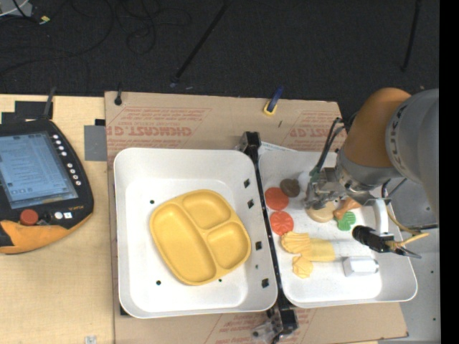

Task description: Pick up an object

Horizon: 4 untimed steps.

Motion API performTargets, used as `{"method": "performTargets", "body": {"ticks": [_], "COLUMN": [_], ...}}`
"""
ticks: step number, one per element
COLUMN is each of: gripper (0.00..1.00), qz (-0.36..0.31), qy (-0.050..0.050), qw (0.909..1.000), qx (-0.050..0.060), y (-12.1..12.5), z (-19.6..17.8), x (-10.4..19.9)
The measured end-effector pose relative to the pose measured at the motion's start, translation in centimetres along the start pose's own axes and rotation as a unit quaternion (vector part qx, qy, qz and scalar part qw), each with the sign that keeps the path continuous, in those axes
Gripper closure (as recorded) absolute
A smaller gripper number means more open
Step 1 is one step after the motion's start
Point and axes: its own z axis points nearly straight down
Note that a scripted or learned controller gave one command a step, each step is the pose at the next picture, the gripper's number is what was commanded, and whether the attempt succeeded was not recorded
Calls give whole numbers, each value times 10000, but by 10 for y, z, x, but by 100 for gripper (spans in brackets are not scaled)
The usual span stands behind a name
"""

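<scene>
The grey arm (401, 149) reaches in from three o'clock and hangs low over the right bin (398, 289), its claw (320, 205) down among the toys at about the bin's eleven o'clock, so I'd call this the closing-in step of the pick, nothing lifted yet. Whether the claw is spread or pinched I cannot tell from here; the wrist blocks it. Next it needs to settle squarely on one piece and close, and the tan piece (324, 213) right under it looks the likeliest target. Left bin (143, 170) carries the big yellow divided tray (199, 235), dead centre. In the right bin: a yellow corn-like piece (310, 246), a white block (360, 266) at five o'clock, two orange-red discs (278, 210), a green piece (346, 221), a small brown round one (290, 187).
</scene>
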Motion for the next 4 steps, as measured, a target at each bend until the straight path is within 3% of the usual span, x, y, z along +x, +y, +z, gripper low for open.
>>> {"method": "performTargets", "body": {"ticks": [2, 3, 4], "gripper": [100, 100, 100], "qz": [-21, -24, -32], "qy": [24, 25, 34], "qw": [10000, 10000, 10000], "qx": [39, 45, 75], "y": [4, 4, -8], "z": [-101, -125, -115], "x": [6, 4, 57]}}
